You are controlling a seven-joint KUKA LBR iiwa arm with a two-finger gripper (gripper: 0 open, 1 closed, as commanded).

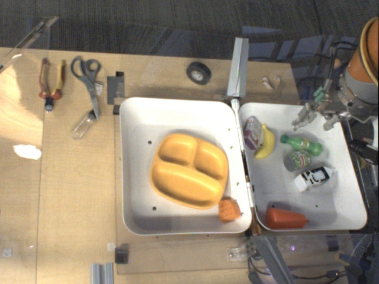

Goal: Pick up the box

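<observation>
Wooden surface (71, 206) is carrying two white bins, and over the right bin (355, 215) the hand (317, 116) is hovering with fingers spread and gripping nothing, the box (312, 178) lying well below it near a green bottle (302, 144), long axis slanting up to the right.

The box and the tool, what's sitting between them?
In the camera view, the green bottle lies between the tool and the box.
</observation>
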